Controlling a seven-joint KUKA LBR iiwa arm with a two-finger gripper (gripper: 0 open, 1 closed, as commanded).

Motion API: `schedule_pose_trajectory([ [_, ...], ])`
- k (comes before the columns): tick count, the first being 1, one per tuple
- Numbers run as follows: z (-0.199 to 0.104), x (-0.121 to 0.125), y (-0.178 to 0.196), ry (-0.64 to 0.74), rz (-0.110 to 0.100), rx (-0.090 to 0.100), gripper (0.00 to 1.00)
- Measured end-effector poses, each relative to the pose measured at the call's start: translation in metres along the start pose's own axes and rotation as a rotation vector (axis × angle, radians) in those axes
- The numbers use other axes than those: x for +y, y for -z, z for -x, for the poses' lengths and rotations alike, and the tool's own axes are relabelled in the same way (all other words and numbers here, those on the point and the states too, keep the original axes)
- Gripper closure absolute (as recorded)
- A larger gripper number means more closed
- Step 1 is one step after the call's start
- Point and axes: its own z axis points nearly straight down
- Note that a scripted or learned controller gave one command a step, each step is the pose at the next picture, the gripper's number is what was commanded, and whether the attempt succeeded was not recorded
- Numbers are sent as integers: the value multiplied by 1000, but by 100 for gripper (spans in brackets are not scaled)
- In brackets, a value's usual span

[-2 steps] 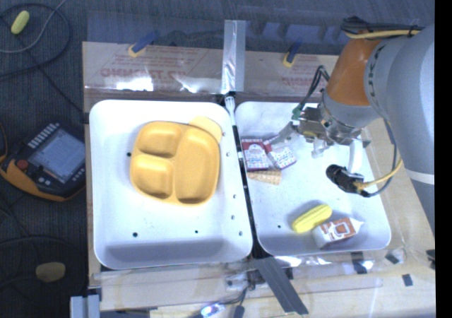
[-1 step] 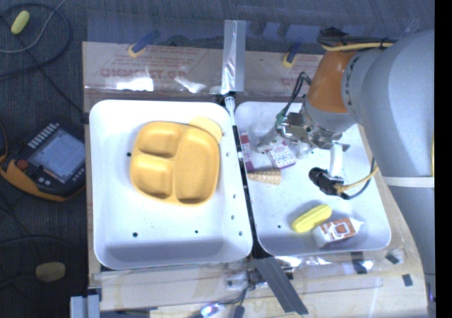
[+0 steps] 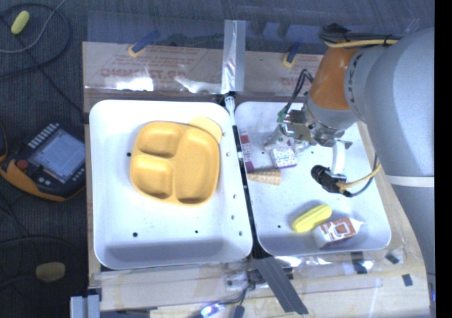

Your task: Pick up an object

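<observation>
Gripper (image 3: 282, 141) lowered into right bin (image 3: 367, 239), just above small purple packet (image 3: 284, 158), finger state cannot be told, banana (image 3: 311, 217) left well apart.

**One fixed camera above the desk**

A single camera looks down at a slant on the desk (image 3: 106, 62), far enough off to take in both white bins whole plus floor around them. The pincer (image 3: 282, 141) sits right of the frame's centre; the left bin (image 3: 106, 189) lies to its left, the right bin (image 3: 374, 232) under it.
</observation>
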Motion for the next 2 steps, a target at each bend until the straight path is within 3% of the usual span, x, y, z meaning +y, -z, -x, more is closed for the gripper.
schedule_pose_trajectory([
  [1, -66, 20, 85, 212, -10, 3, 100],
  [2, -48, 38, 84, 167, -11, 5, 100],
])
